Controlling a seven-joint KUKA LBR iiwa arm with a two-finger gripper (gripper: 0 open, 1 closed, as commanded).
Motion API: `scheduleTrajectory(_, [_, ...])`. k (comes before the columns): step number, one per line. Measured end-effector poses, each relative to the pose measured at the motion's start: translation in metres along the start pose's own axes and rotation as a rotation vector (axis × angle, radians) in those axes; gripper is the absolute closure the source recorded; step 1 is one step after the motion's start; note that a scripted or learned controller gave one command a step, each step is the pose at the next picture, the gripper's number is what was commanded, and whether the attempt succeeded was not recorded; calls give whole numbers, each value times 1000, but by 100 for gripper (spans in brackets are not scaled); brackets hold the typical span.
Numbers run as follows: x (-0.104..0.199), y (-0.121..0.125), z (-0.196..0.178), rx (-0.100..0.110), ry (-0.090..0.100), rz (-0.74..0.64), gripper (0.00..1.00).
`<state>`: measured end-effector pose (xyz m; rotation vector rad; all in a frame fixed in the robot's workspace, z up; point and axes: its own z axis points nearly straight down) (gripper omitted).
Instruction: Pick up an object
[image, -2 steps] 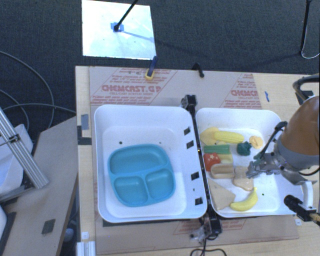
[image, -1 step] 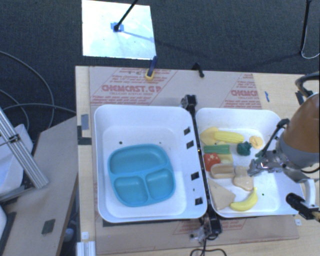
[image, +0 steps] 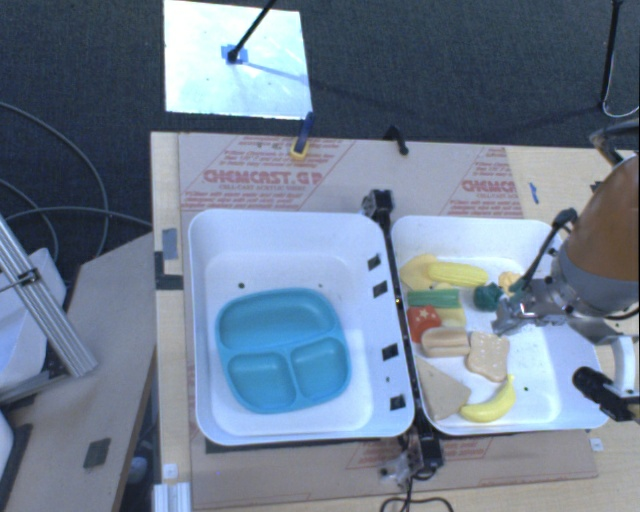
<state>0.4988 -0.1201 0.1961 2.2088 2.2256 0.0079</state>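
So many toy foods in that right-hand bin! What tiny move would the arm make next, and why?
Probably a short drop straight down. The gripper hovers over the right white bin, close above the tan toast-shaped toy slice and beside the small teal round toy, with nothing visibly between its fingers. Lowering onto the nearest piece looks like the likeliest step, though its exact target is uncertain.

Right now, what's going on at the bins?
The grey arm's gripper is down in the right white bin, among toy foods: a yellow corn cob, a slice of toast and a yellow banana. Nothing is visibly lifted. The left white bin holds a blue divided plastic plate.
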Motion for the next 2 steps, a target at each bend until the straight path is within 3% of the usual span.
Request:
scheduleTrajectory(1, [84, 19, -43, 1, 3, -7, 100])
scheduleTrajectory(2, [12, -13, -15, 7, -1, 12, 100])
